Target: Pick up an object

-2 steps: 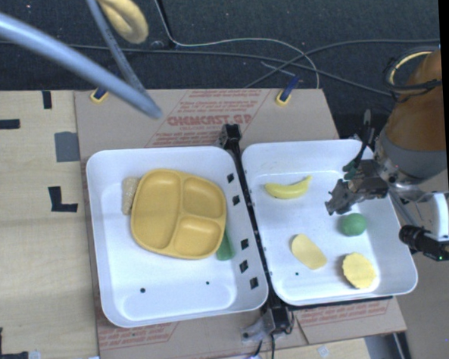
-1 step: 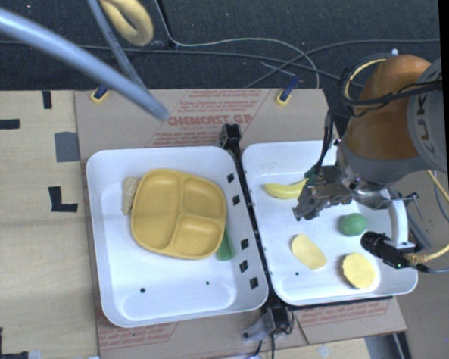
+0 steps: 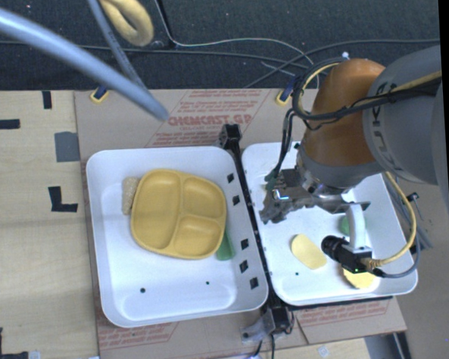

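The grey arm [image 3: 402, 111] reaches in from the right, its orange band [image 3: 345, 110] bulking over the right bin [image 3: 280, 281]. The gripper [image 3: 280, 202] hangs low over that bin's left part, close to the divider [image 3: 245, 211] where the two bins meet. Whether the jaws stand open or closed cannot be told from this angle: the dark mechanism hides them, and nothing can be seen between them.

In the right bin a pale yellow oval piece [image 3: 308, 252] lies on the white floor, just below and to the right of the gripper and apart from it. Further right, near the bin's lower right corner, a second yellow piece [image 3: 359, 279] peeks out, partly covered by a black fitting [image 3: 339, 250] and the yellow cable [image 3: 396, 255] that hang from the arm. A white part with a green spot [image 3: 355, 226] sits just above them.

The left bin [image 3: 171, 303] holds a yellow divided plate [image 3: 178, 213] with three compartments, lying tilted across the bin's middle. A tan sponge-like block [image 3: 128, 194] shows at the plate's left edge, partly tucked under it, and a small green object [image 3: 225, 248] pokes out from under its lower right rim.

Both bins rest on a sheet of brown cardboard [image 3: 205, 111] on the counter [image 3: 31, 247].
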